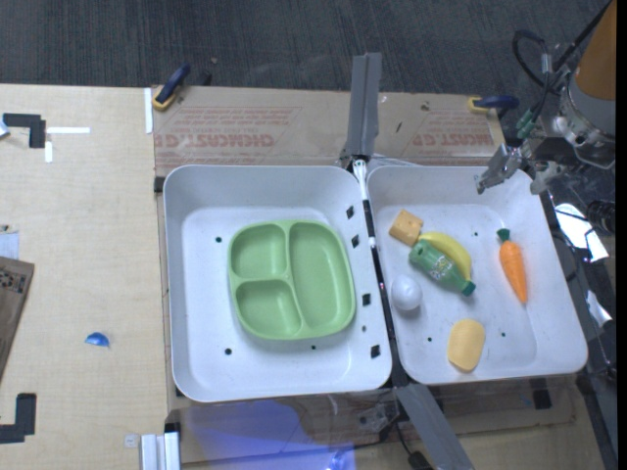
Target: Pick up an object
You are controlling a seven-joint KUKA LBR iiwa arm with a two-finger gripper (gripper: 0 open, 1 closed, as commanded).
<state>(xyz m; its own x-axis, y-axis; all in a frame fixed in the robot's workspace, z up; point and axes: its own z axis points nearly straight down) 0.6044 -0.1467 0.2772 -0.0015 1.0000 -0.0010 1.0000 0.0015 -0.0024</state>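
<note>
A: White right bin [558, 355] holds all the loose items; the left bin [196, 360] holds the green divided tray [291, 280] alone. Largest candidates first?

B: Green bottle [441, 267] lying across the banana [453, 251], the two touching. Then the carrot [513, 270], the yellow oval piece [466, 345], the tan cube [406, 227], and the white egg [406, 293].

A: Claw position?

B: Gripper [500, 172] sits over the far rim of the right bin, toward its right corner. Fingers probably a little apart with nothing between them, though the view is small and dark there, so I log that loosely.

A: Nearest target?

B: Carrot. It lies nearer the camera than the claw, almost straight down the picture from it. Its long axis runs far-to-near, green top toward the claw, and it stands apart from its neighbours. I judge a grasp should close across that axis.
</note>
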